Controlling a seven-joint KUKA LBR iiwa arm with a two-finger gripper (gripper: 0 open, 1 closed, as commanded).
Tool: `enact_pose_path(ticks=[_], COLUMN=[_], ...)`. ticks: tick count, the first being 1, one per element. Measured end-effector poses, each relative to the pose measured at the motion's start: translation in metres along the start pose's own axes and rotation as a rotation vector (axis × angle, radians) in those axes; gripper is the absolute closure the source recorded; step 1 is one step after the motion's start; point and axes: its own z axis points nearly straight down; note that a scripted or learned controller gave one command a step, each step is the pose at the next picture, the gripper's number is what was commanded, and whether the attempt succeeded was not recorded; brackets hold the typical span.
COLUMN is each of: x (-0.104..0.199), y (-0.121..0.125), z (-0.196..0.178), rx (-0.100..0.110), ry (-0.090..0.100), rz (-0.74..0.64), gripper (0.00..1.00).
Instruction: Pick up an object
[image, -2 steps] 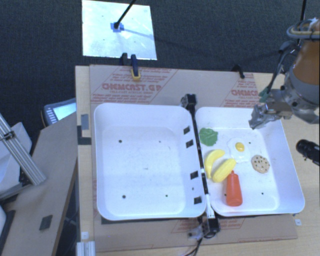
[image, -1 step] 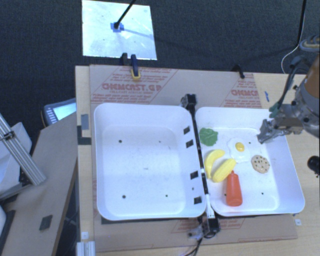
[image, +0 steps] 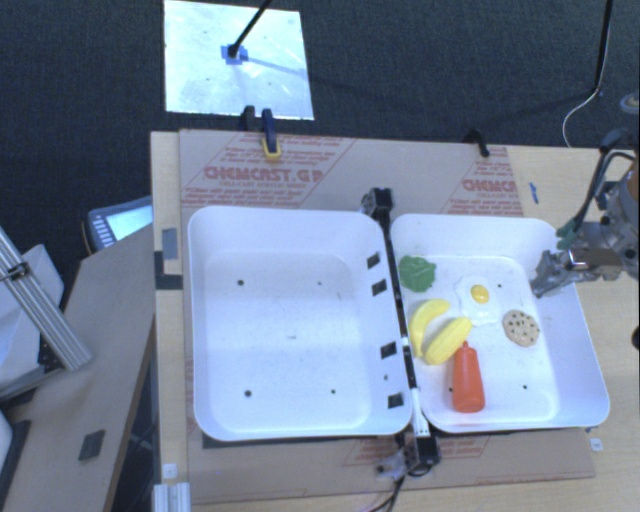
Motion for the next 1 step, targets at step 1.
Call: enact_pose_path(ticks=[1], x=[0.0057], y=[0.0005], z=[0.0144], rx=[0.0], ry=[0.001], rz=[-0.004], gripper=[1.0])
